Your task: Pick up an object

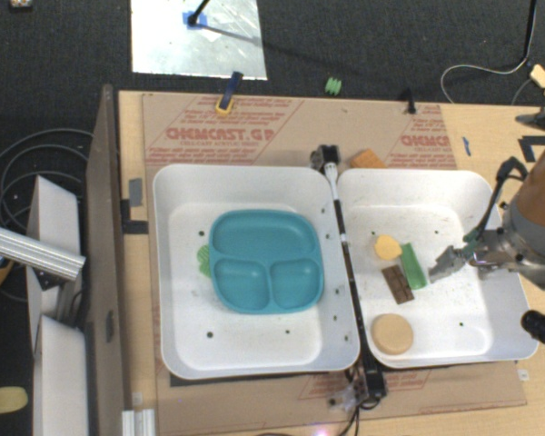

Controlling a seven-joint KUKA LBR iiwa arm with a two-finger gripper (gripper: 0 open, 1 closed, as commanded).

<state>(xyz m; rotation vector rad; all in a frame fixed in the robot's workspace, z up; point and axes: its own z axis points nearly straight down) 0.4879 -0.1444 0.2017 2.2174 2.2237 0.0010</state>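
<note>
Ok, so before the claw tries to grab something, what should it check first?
1. Things to grab in the right bin: green block, brown bar, yellow piece, tan disc. Ok.
2. Claw close to a target: just right of the green block. Ok.
3. Claw open wide enough: cannot tell.
4. Green block free to lift alone: brown bar lies against it. Not ok.
5. Teal tray out of the way, in the left bin. Ok.

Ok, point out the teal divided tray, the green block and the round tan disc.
Teal divided tray (266, 260): camera view, on the ridge where its compartments meet.
Green block (412, 267): camera view, middle of its top face.
Round tan disc (392, 333): camera view, centre of its flat top.
</note>
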